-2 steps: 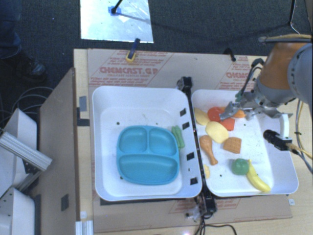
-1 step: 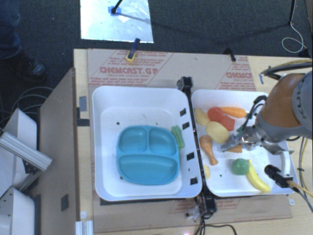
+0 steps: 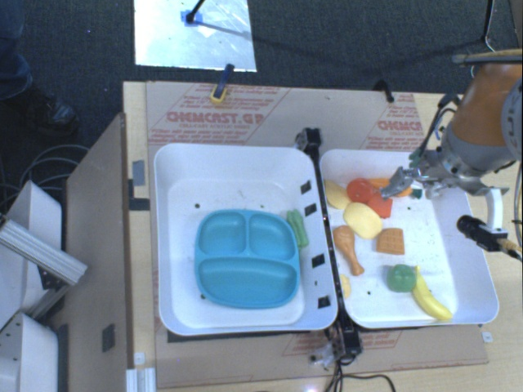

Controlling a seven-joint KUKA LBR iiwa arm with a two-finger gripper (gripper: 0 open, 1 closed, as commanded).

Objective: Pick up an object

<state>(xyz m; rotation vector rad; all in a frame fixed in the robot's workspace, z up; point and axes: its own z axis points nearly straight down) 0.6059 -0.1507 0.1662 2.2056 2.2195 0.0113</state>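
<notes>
The right bin (image 3: pixel 466 251) holds several toy foods. A red tomato (image 3: pixel 362 190) lies beside a yellow lemon (image 3: pixel 363 219), with a second yellow piece (image 3: pixel 335 194) to their left. Further forward are a drumstick (image 3: pixel 350 248), an orange square piece (image 3: pixel 391 241), a green pepper (image 3: pixel 400 278) and a banana (image 3: pixel 431 300). My gripper (image 3: pixel 402 183) hangs low over the bin's back part, just right of the tomato. It is right over a small orange piece (image 3: pixel 386 186) that it partly hides. I see nothing held in it.
The left bin (image 3: pixel 176 219) carries a blue divided plate (image 3: pixel 247 258) with a green piece (image 3: pixel 297 229) at its right edge. Black clips (image 3: pixel 319 260) line the wall between the bins. A black part of the arm (image 3: pixel 482 232) sticks out over the right bin's right side.
</notes>
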